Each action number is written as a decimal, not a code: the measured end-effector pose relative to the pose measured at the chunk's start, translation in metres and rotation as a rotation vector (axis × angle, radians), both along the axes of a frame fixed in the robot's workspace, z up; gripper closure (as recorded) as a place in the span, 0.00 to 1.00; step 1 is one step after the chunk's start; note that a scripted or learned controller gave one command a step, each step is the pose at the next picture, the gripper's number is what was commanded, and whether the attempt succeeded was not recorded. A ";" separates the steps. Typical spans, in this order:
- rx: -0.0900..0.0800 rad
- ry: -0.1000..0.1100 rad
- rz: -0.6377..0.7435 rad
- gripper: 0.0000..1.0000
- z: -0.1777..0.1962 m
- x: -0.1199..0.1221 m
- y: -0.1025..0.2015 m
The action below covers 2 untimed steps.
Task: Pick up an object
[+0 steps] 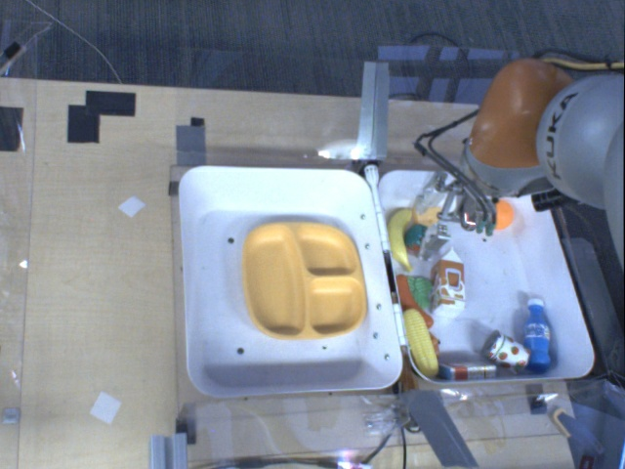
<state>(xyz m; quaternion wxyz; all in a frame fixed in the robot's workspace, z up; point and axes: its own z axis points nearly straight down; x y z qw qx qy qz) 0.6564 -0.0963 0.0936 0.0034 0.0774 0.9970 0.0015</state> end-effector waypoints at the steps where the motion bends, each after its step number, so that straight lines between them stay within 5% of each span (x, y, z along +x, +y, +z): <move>1: -0.004 -0.033 0.005 1.00 0.020 0.008 0.001; 2: 0.002 -0.008 -0.229 1.00 0.110 -0.001 0.076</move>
